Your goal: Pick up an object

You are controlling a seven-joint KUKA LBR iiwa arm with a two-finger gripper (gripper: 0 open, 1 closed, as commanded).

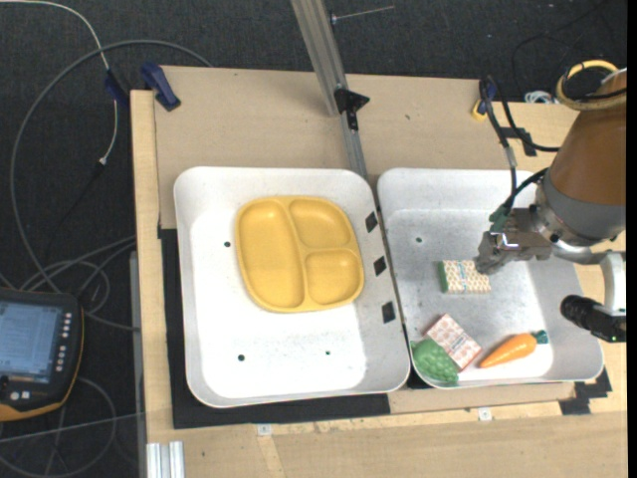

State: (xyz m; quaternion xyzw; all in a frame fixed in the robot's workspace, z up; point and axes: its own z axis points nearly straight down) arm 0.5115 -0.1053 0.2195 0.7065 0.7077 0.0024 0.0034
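My claw sits low over the right bin, near its middle, at the end of the grey wrist that comes in from the right under the orange band. From this angle I cannot tell how it is set; the tip is a dark, compact shape and nothing shows clamped in it.

Just beside the tip, to its lower left, lies a small pale block with a speckled pattern, flat on the bin floor. It looks touching or nearly touching the claw, but I cannot say which.

Further toward the near edge of the same bin I see three more items grouped together. A flat packet with a red and white pattern lies tilted, and a green leafy toy sits just beside it at the bin's near-left corner, the two touching or overlapping. To their right a toy carrot lies at a slant, its green stem end pointing toward the right.

The left bin sits alongside, with black clips on the seam between the two. In it rests a yellow divided plate with three compartments, toward the far half and well apart from my claw.

A slim metal post rises from the far edge of the bench.
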